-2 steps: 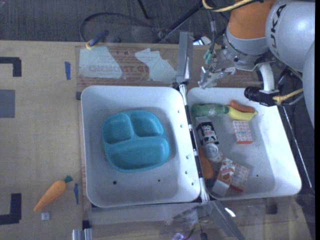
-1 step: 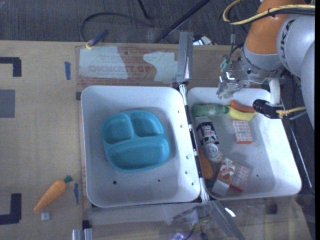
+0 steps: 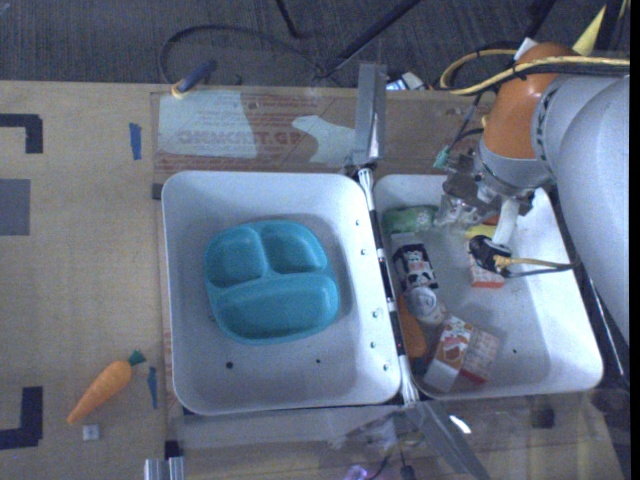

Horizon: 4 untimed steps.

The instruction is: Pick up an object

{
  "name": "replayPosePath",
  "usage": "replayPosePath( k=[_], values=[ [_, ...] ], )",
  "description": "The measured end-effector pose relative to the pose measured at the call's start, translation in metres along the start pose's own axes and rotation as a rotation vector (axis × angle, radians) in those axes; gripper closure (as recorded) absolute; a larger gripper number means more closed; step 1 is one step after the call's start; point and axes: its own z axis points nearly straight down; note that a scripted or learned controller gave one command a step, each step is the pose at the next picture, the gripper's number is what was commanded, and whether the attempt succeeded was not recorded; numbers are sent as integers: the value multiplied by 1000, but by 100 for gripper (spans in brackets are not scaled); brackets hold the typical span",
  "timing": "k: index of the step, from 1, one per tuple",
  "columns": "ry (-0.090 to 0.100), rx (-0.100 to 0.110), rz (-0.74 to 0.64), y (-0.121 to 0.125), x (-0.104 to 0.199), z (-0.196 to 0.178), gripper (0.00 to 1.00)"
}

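We see the claw (image 3: 462,211) low at the far end of the right bin (image 3: 560,353), just beside a green object (image 3: 408,217); whether it is spread or pinching we cannot tell. A small carton (image 3: 464,350) lies nearer. The blue divided plate (image 3: 271,280) fills the left bin (image 3: 190,368). A toy carrot (image 3: 100,390) lies on the tabletop (image 3: 80,258). No label is legible.

Dark grey carpeted floor (image 3: 150,8) along top, crossed by black stand legs (image 3: 385,18) and a looping black cable (image 3: 215,36). Light plywood bench top (image 3: 75,278) below, black tape corner marks (image 3: 24,133) at left.
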Motion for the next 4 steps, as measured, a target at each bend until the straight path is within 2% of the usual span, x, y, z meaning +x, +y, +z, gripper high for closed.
replayPosePath(
  k=[1, 2, 3, 4],
  values=[
    [1, 1, 48, -77, 53, -117, 100],
    [0, 1, 77, -92, 77, -149, 100],
    [0, 3, 103, -107, 86, -158, 100],
    [-1, 2, 100, -107, 87, -168, 100]
  ],
)
